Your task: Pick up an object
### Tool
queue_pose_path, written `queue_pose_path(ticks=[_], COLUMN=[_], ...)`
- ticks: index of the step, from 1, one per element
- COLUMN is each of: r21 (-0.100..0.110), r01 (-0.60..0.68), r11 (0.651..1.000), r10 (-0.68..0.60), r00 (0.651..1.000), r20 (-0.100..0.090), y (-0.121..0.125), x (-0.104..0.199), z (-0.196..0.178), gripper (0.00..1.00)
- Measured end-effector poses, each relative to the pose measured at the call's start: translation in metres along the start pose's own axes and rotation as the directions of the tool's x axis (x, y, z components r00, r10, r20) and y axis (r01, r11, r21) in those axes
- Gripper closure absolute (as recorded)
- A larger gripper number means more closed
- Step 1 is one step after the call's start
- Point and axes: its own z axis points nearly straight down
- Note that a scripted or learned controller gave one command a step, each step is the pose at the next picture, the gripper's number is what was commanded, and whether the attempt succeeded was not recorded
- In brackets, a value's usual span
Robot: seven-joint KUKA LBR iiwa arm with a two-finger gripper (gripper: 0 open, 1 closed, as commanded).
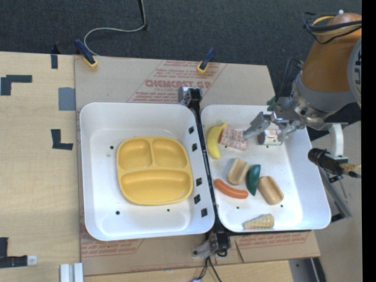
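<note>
My gripper point(269, 133) hangs over the back part of the right bin point(305, 184), open, with nothing between its fingers. Just to its left lies a red-and-white packet point(232, 138), with a yellow banana point(214, 140) beside that against the divider. Toward the front of the bin lie a small bun point(237, 170), a dark green piece point(253, 178), a second bun point(271, 190), an orange-red sausage point(230, 189) and a pale yellow cone point(259, 221). The gripper touches none of them.
The left bin point(97, 175) holds a yellow divided plate point(155, 170). A black clip point(190, 95) sits where the two bins meet at the back. The grey and orange arm point(332, 57) enters from the upper right. Cardboard lies under both bins.
</note>
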Motion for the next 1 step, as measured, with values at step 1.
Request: queue_pose_path(ticks=[1], r21=[0.004], r01=[0.0], r11=[1.0], r10=[0.0], r00=[1.0], r20=[0.0], y=[0.045], x=[0.0049], z=[0.1199], gripper=[0.0])
